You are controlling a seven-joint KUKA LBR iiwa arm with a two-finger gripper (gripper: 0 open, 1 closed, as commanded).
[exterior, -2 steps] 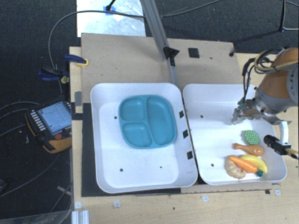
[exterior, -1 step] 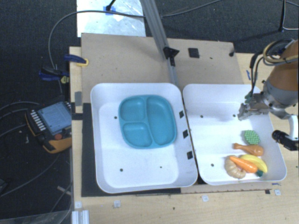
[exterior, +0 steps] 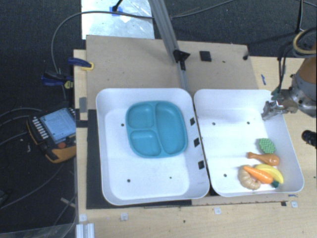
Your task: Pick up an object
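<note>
I see dark carpet floor point(exterior: 34, 29) around my tan bench point(exterior: 133, 63). A shiny sheet point(exterior: 116, 11) lies past the bench's far-left corner, cables point(exterior: 59, 29) trail left, and a handheld pendant point(exterior: 53, 133) rests there.

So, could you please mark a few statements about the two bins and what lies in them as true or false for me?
1. The blue divided plate lies in the left bin. True.
2. The toy foods lie scattered across both bins. False: they are bunched in the near right corner of the right bin.
3. The gripper hangs over the right bin's far right edge, apart from the toys. True.
4. The carrot lies on the plate. False: it lies in the right bin beside the banana.
5. The green toy sits farther back than the drumstick. True.
</note>
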